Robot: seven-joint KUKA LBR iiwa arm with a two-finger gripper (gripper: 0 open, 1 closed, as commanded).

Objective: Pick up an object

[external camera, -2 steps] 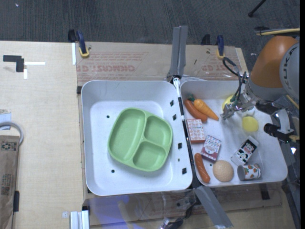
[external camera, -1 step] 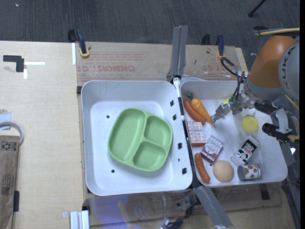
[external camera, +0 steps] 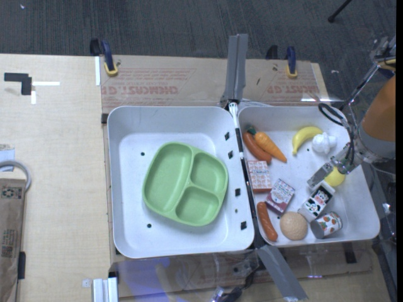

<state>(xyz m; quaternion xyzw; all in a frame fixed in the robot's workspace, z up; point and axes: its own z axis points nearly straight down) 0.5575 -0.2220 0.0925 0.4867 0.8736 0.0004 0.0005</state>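
Arm: I see it reaching in from the right, its orange band at the frame edge, bent down over the right bin (external camera: 371,228).
Gripper: the gripper (external camera: 329,176) sits low over the right side of that bin, just above a small yellow object (external camera: 335,178); I cannot tell from here whether it is spread or closed, or whether it grips anything.
Nearest items: a black-and-white carton (external camera: 315,203) lies just below the gripper, and a printed can (external camera: 327,224) lies on its side near the bin's front corner.
Fruit and veg: a banana (external camera: 305,137) and a white lump (external camera: 324,143) touch near the back wall; two carrots (external camera: 263,145) lie side by side toward the back left.
Other items: a red-and-white box (external camera: 259,175), a pink packet (external camera: 280,196), a sausage (external camera: 267,221) and a round bun (external camera: 293,226) fill the left and front.
Left bin: the left bin (external camera: 126,168) holds a green divided plate (external camera: 185,184), lying flat.
Counter: the counter (external camera: 50,168) carries both bins side by side, touching at the middle.
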